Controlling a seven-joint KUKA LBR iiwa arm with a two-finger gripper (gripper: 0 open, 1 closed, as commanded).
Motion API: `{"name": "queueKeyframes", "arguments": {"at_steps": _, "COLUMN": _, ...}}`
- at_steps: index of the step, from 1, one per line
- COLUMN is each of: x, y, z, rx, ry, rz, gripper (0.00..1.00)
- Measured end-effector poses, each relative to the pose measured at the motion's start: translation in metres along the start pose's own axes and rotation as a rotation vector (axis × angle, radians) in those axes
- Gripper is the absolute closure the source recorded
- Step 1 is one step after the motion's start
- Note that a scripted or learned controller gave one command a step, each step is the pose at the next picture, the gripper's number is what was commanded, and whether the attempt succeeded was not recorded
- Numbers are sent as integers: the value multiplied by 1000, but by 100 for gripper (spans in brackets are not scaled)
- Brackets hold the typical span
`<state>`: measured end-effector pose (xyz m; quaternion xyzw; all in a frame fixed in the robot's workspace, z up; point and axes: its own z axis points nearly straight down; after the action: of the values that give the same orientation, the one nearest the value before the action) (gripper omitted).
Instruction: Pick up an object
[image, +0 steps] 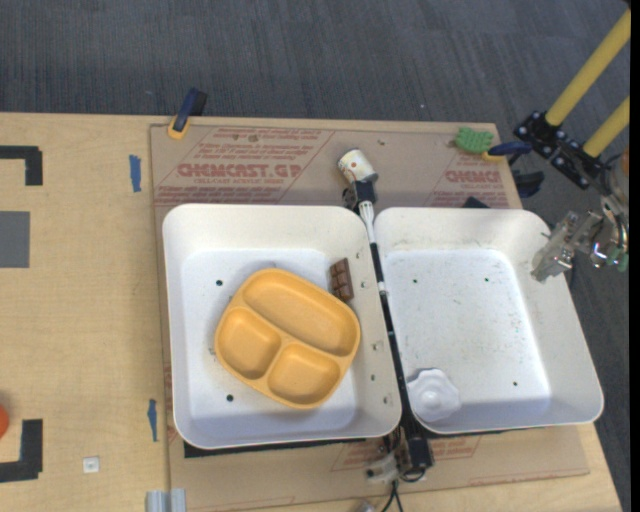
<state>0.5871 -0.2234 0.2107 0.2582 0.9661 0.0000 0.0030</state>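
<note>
Hand (580, 245): metallic, at the outer edge of the right bin (560, 300), over its rim; nothing visible between its parts, and how far it is open cannot be told. Nearest candidate: small white lid-like object (434, 392), lying in the same bin, at the corner diagonally across from the hand, close to the divider wall; roundish, no clear long axis. Further from the hand, across the divider, in the left bin (190, 300): yellow compartment plate (288, 336), long axis running diagonally, and a small brown block (341, 279) just beside the plate's hand-side edge. Both bins rest on the desk (80, 300). Judgement: white object is the shorter reach.
</note>
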Motion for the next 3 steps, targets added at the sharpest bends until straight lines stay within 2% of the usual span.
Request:
{"name": "queueKeyframes", "arguments": {"at_steps": 1, "x": -52, "y": 30, "z": -1, "rx": -1, "ry": -1, "rz": -260, "gripper": 100}}
{"name": "queueKeyframes", "arguments": {"at_steps": 2, "x": -29, "y": 17, "z": 42, "rx": -1, "ry": 3, "rz": -474, "gripper": 100}}
{"name": "queueKeyframes", "arguments": {"at_steps": 3, "x": -30, "y": 17, "z": 42, "rx": -1, "ry": 3, "rz": -475, "gripper": 0}}
